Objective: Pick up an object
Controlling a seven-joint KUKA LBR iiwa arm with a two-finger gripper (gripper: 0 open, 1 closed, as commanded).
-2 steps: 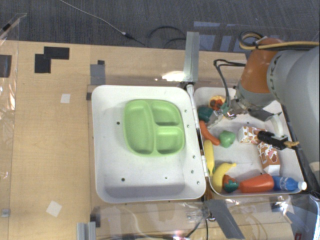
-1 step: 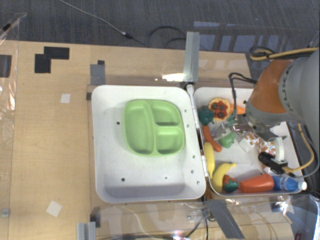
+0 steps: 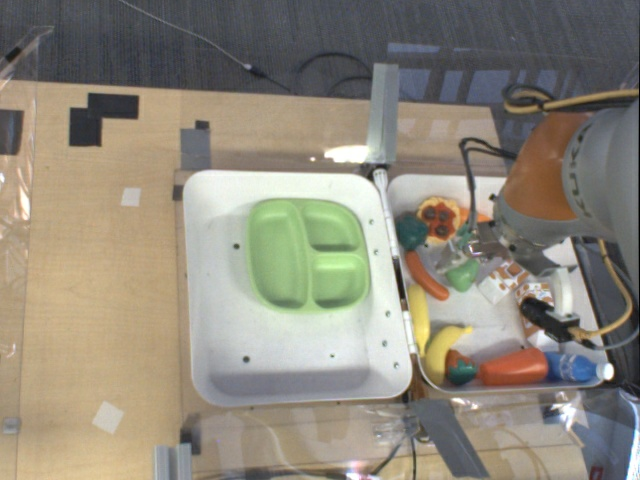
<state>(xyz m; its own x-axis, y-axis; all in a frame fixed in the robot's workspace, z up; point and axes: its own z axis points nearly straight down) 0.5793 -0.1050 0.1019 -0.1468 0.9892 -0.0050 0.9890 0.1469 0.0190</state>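
Arm: the grey arm with the orange band (image 3: 535,168) reaches in from the right and bends down over the right shallow white bin (image 3: 480,386).

Gripper: the two-finger gripper (image 3: 462,258) hangs low in the upper middle of this bin, among the toys.

Fingers: I cannot tell if they are open or closed; the metal parts and the toys mix together at this place.

Nearest thing: a small green rounded plastic piece (image 3: 463,276) lies directly under the gripper tip, touching it or almost. If it is really between the fingers, I cannot say.

Other candidates: a long orange plastic carrot (image 3: 427,278) lies just to the left of the gripper, with its long axis going slantwise from upper left to lower right. A dark green toy vegetable (image 3: 410,232) and a round pizza-like toy with red dots (image 3: 438,214) are a little further up and left.

Far corner: a yellow plastic banana (image 3: 443,341) and a red-orange plastic pepper (image 3: 513,367) rest near the lower wall, well apart from the gripper.

Left bin: the other white bin (image 3: 215,358) holds a light green divided plastic plate (image 3: 305,253).

Judgement: the green piece seems the likely target, because it is straight below the tip.
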